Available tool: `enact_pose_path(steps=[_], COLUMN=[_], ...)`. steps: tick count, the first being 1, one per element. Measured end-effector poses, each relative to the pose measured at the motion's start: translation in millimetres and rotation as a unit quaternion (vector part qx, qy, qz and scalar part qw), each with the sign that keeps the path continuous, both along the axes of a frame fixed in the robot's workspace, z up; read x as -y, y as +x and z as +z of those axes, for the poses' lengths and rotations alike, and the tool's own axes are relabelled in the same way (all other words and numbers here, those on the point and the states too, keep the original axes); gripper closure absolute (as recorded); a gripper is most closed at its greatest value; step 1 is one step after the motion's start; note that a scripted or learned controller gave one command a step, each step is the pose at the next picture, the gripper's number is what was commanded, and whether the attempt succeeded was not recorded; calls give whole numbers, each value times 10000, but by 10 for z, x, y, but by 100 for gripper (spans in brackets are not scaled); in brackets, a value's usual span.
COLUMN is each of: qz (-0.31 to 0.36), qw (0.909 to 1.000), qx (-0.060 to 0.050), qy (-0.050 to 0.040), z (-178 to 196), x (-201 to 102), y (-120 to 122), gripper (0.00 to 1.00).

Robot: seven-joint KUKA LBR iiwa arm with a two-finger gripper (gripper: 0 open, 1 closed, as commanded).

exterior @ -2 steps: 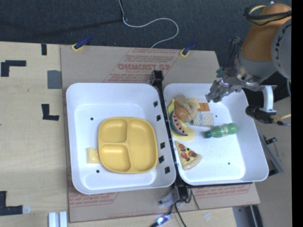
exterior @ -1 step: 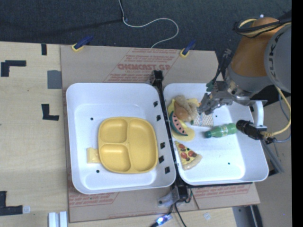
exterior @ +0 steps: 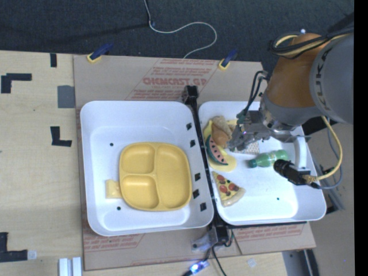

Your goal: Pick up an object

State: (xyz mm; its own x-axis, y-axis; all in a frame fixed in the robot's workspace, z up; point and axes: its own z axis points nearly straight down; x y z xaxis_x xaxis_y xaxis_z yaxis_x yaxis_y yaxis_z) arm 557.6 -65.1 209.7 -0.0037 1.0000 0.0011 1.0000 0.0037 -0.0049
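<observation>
Your candidate objects lie in the right white bin (exterior: 310,209): a brown bread-shaped toy (exterior: 221,132), a watermelon slice toy (exterior: 215,150), a pizza slice toy (exterior: 229,188) and a green plastic bottle (exterior: 266,159). Your gripper (exterior: 240,140) sits low beside the bread toy; grip state cannot be determined. The left white bin (exterior: 95,125) holds a yellow divided plastic plate (exterior: 154,175).
</observation>
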Motion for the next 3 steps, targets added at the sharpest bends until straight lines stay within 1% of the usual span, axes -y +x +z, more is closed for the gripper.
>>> enact_pose_path(steps=[1,2,3], qz=[1,-13,-4], qw=[10000,10000,10000], qx=[11,4,7], qy=[1,-11,-1], z=[250,54,134], x=[-270,-229,-339], y=[-212,-121,-242], gripper=[100,100,100])
